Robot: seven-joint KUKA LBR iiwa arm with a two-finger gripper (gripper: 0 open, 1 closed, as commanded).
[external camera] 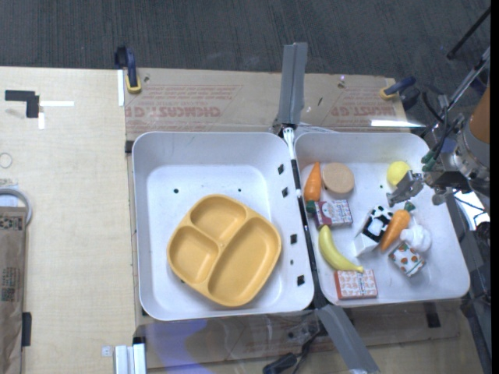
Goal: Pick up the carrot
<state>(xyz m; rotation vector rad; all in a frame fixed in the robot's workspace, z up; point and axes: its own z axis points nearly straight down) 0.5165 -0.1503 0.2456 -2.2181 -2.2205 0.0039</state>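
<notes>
Two orange carrots lie in the right bin (460, 283). One carrot (394, 230) lies tilted near the bin's right side, its green top pointing up-right, between a black-and-white toy (376, 224) and a white item (419, 237). The other carrot (313, 181) lies along the bin's left wall beside a round tan disc (338, 178). My gripper (423, 194) hangs over the right bin's upper right part, just above and to the right of the tilted carrot. Its fingers stand open with nothing between them.
The right bin also holds a yellow lemon (398, 172), a banana (337, 250), two small red boxes (334, 213) (356, 284) and a strawberry-patterned piece (407, 261). The left bin (156, 209) holds a yellow divided plate (224, 249). A grey divider post (293, 84) stands behind the bins.
</notes>
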